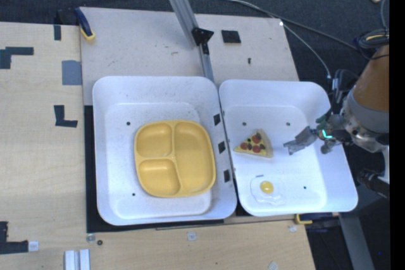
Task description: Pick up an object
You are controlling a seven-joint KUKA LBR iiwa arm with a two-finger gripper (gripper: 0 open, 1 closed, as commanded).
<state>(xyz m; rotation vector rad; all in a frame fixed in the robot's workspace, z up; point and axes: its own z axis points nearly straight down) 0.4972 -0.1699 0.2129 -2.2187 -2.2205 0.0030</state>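
Approach phase, nothing grabbed yet

Camera view: the grey two-finger end effector (302, 141) hangs low over the right white plastic bin (329, 104), and honestly I can't tell if it's open or closed from this slant; nothing shows between its tips. The closest target looks like the triangular toy pizza slice with red toppings (255, 144), lying flat just to its left. A toy fried egg, white with a yellow yolk (266, 189), sits below-left of it, further off. Way out left, in the other white bin (107, 98), there's a yellow three-compartment plastic plate (174, 158). Next move, I'd guess: slide left over the slice, drop down, pinch.
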